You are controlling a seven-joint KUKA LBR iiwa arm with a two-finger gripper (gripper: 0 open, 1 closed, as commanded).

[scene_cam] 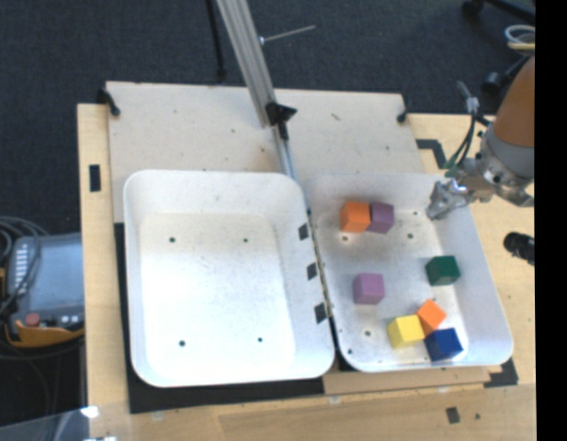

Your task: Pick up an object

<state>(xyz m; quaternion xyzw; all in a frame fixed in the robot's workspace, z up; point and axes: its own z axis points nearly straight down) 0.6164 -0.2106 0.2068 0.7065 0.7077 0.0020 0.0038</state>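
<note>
Nearest the camera, at five o'clock in the right bin (490, 343), a blue cube (444, 344), a yellow cube (405, 330) and a small orange cube (432, 314) huddle touching. Further up lie a purple cube (368, 288) mid-bin and a green cube (442, 269) at three o'clock. At eleven o'clock an orange cube (356, 216) touches another purple cube (382, 217). The gripper (441, 200) hangs over the bin's one o'clock corner, holding nothing; whether it is open I cannot tell. The left bin (219, 278) sits beside on the tabletop (357, 118).
</note>
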